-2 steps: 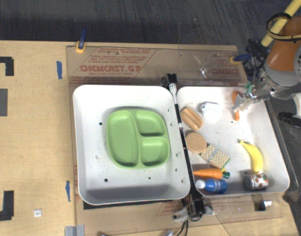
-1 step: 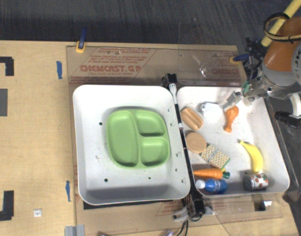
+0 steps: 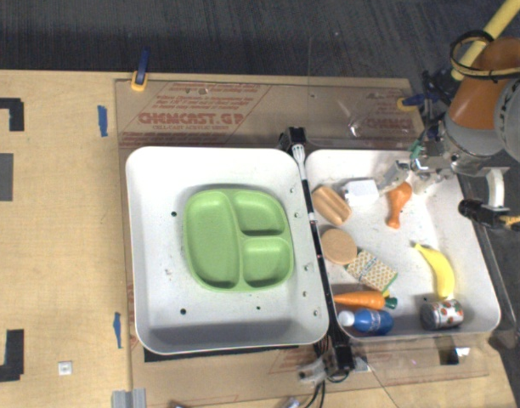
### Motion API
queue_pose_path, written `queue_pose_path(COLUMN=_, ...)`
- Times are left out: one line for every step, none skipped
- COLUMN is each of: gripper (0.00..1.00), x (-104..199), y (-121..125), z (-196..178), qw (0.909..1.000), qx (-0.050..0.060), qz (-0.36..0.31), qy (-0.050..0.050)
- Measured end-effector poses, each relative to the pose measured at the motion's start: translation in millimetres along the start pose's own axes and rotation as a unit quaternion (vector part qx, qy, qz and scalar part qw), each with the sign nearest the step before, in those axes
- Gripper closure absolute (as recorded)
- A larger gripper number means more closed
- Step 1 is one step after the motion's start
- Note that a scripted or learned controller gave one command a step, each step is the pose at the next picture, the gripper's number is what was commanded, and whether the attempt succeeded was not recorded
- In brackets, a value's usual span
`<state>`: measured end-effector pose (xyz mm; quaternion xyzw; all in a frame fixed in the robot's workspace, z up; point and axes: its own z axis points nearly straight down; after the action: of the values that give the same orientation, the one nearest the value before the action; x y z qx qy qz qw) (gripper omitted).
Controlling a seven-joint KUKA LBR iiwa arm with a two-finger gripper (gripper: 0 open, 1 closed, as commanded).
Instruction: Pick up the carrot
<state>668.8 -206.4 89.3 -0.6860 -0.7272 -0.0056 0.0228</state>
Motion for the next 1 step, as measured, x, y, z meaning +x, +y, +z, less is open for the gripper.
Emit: queue_pose_path(gripper=1.00, x=-4.2, y=3.3, z=-13.6, qw=0.9999, qx=-0.011, qz=-0.002, qy=-0.012)
